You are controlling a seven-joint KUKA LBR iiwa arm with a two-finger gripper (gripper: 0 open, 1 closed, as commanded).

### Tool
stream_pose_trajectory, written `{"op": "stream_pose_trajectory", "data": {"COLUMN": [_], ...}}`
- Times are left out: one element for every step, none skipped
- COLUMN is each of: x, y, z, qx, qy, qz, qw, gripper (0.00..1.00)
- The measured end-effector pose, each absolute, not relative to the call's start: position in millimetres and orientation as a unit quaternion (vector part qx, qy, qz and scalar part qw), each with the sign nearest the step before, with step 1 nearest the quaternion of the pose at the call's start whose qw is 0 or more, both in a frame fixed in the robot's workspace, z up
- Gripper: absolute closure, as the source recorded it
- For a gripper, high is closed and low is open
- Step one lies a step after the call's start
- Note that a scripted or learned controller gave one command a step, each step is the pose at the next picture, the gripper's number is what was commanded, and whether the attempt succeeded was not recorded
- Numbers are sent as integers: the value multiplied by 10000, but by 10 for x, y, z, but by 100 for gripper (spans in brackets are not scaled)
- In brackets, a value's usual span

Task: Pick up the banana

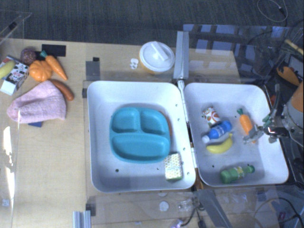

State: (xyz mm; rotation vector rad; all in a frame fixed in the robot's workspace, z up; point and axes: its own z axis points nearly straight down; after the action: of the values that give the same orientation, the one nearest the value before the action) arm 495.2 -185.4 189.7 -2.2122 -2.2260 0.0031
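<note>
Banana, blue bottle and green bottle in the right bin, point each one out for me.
banana (220, 147): camera view, middle of its yellow curve.
blue bottle (220, 130): camera view, on its blue body.
green bottle (236, 173): camera view, middle of its body, lying on its side.

Banana (220, 147) – smooth plastic; bins (142, 90) – glossy white.

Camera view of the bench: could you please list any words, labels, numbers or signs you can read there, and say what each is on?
None can be read.
Small black-and-white printed box: pattern blurred.
Blue plastic bottle: label too small.
Green plastic bottle: label blurred.
Small red-and-white can: markings unclear.
</note>
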Motion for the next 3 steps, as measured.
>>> {"op": "stream_pose_trajectory", "data": {"x": [5145,4931,4934], "y": [-1393,-872,-898], "z": [989,908,903], "qx": [-6797,-7104,-6292], "qy": [-7335,-7037,-7772], "qz": [-11,-48,-41], "qw": [-9,-80,-91], "gripper": [0,0,0]}}
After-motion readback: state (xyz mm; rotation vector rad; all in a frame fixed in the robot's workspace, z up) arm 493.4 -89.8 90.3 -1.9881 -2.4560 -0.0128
